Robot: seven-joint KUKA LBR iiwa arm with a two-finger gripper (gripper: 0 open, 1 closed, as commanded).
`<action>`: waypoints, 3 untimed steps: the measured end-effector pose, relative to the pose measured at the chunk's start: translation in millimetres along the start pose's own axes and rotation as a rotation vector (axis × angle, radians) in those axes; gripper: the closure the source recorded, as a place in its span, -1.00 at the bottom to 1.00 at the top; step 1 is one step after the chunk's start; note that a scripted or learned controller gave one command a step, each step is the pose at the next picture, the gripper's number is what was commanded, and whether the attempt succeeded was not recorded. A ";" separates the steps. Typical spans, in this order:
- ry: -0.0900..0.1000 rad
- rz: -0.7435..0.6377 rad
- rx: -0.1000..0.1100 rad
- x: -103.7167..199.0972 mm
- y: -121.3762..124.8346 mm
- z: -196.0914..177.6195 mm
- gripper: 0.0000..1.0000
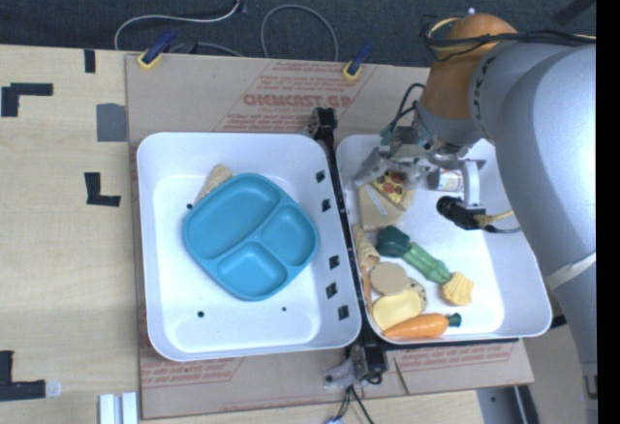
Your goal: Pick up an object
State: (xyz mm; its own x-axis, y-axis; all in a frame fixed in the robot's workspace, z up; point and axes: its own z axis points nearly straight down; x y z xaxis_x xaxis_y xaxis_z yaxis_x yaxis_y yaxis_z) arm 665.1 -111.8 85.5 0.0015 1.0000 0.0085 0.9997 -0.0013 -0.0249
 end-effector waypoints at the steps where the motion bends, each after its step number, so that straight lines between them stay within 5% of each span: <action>1: -0.008 0.002 -0.002 3.3 -0.3 -0.3 -1.00; 3: -0.005 0.001 -0.001 1.7 -0.2 -0.1 -1.00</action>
State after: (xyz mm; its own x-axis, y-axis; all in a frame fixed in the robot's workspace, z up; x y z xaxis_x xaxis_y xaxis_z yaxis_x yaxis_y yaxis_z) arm 664.9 -110.0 85.6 0.0028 1.0000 0.0037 0.9997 -0.0027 -0.0236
